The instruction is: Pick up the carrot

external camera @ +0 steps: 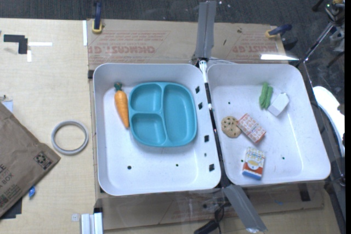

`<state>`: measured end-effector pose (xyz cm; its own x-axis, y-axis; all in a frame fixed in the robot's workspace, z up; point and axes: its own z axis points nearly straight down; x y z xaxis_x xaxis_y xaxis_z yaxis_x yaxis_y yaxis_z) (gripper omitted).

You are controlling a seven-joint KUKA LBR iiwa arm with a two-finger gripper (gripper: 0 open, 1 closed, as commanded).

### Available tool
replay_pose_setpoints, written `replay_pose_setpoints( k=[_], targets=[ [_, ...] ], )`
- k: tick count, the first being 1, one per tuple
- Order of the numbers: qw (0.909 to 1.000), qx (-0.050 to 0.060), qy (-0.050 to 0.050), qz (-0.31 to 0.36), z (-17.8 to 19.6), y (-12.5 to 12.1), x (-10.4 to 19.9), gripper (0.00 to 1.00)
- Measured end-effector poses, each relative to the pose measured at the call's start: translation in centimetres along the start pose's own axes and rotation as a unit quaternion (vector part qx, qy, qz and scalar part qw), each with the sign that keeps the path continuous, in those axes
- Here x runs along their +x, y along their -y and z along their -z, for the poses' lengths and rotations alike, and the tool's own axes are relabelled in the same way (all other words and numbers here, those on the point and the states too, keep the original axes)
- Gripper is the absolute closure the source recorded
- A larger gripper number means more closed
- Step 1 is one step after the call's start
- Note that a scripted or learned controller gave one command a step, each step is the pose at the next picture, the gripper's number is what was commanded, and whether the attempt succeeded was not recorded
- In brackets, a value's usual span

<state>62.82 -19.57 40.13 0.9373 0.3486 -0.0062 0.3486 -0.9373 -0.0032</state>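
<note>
Grey tape strip (245, 212) runs off the bottom edge. Orange carrot (122, 108), green top away from the camera, lies lengthwise in the left bin (159, 181), just beside the teal divided plate (164, 114); whether they touch is unclear. Farther left, a cardboard box (19, 164) is cut off by the frame.

Carrot (121, 105) beside a teal 3-compartment plate (164, 114) in the left bin (153, 178); snacks in the right bin (296, 156).
</note>
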Motion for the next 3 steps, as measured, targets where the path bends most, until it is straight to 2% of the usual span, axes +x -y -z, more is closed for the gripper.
replay_pose_setpoints(
  k=[1,2,3],
  targets=[
    [0.9989,-0.001,0.0,0.046,3.3,-2.2,-1.8,1.0],
    [0.9998,0.0,-0.001,-0.018,3.7,-2.2,-1.7,1.0],
    [0.9972,0.0,0.0,-0.075,3.6,-3.0,0.5,1.0]
  ],
)
